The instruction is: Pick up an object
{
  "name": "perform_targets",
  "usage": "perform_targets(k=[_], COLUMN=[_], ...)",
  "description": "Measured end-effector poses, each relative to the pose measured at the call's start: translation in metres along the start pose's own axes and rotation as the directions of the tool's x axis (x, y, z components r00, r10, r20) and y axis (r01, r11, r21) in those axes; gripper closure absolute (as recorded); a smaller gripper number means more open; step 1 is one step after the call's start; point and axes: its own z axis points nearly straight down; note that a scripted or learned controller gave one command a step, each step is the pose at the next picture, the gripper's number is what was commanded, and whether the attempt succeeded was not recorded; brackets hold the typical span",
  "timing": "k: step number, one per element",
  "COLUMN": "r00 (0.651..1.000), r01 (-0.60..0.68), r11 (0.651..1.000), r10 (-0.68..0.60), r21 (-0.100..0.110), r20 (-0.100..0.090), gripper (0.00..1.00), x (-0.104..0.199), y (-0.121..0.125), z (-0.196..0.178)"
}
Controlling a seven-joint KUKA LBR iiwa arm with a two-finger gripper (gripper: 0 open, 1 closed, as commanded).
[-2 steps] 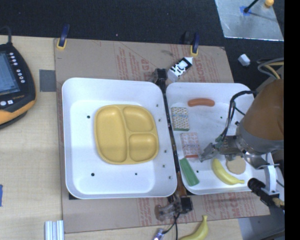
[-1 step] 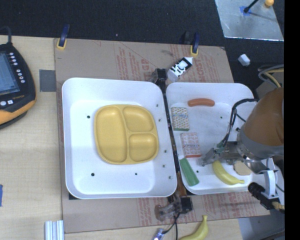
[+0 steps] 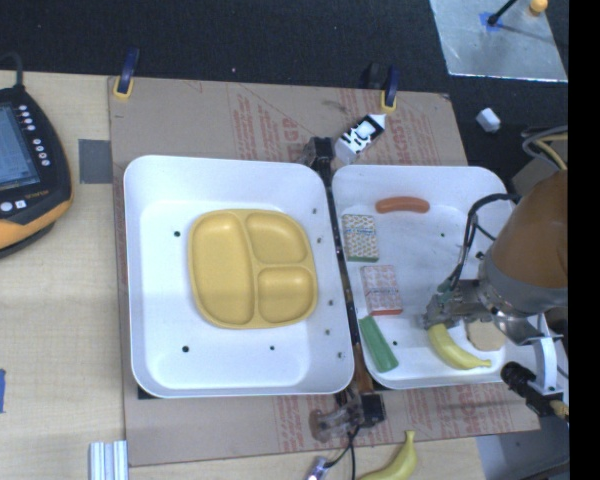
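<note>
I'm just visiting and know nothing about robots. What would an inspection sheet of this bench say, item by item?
Surface: wooden bench under a cardboard sheet; left bin and right bin side by side.
Job's things: right bin holds a sausage, two patterned packets, a green stick and a banana.
Clutter: yellow divided plate in the left bin; second banana at the bench's front edge.
Gripper: gripper low over the right bin, just above the banana; fingers unclear.
Cables: black cable looping off the arm.
Surroundings: handheld screen controller at left; dark floor behind.
</note>
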Motion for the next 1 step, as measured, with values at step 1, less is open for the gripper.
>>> perform_targets(k=[1], r00=[1.000], r01=[-0.006], r11=[1.000], r10=[0.006], r21=[-0.005], r20=[-0.001], gripper=[1.00], x=[0.0728], y=[0.0304], z=[-0.0909])
